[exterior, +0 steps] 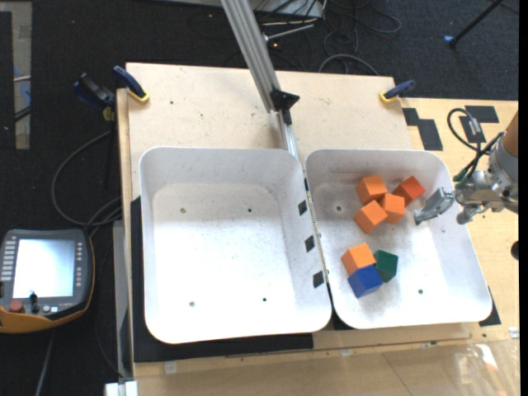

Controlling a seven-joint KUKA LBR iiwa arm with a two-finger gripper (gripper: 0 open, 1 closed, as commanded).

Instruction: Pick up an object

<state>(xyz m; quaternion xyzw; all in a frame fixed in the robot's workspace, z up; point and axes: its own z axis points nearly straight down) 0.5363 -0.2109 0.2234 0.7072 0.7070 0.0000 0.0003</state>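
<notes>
The right bin holds several small blocks. A cluster of orange blocks lies near its far side, among them one at the back and one nearer the front. Closer to me another orange block touches a blue block and a green block. My gripper hangs over the bin's right edge, just right of the orange cluster. It is open, with nothing between its fingers.
The left bin sits beside the right one, with a metal pole slanting up from the gap between them. Blue clamps grip the board's far corners. A teach pendant lies off the bench at left.
</notes>
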